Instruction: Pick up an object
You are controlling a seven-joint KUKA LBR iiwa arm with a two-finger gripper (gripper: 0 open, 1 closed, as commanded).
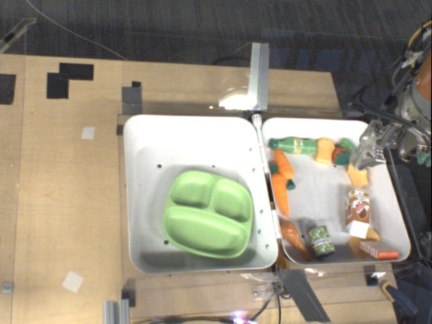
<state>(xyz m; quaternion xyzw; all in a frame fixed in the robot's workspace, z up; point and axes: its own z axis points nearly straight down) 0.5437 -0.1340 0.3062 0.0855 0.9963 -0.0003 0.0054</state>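
- Progress: I'd call this early, pre-grasp. Nothing is lifted; every object I can see lies on a bin floor.
- Gripper (370, 150) sits over the upper right corner of the right bin (317, 187), near the rim, arm coming in from the right edge.
- Jaws state: cannot tell. The metal parts blur together at this angle, and I see nothing between them.
- Candidate objects, all in the right bin:
  - green bottle (294, 144) lying flat along the top wall, yellow-orange item (325, 151) just beside it.
  - small green piece (345, 146) and an orange-yellow wedge (358, 176) right by the gripper; these look like the nearest targets, but which one is intended is unclear.
  - two carrots (282, 179) against the left wall, one above the other, touching.
  - brown packet (358, 208) on the right side, white and orange box (370, 243) below it in the bottom right corner.
  - dark green can (321, 240) and an orange-brown item (294, 235) near the bottom wall, side by side.
- Left bin (145, 181) holds a green divided tray (208, 213), lying flat, well apart from the gripper.
- Both bins sit side by side on the wooden surface (61, 201).
- Left to do, by my read: settle on a target, descend, close, lift clear. So the whole pick is still outstanding.
- Risk: objects near the gripper are crowded together by the wall, so a clean single grasp may be tight.
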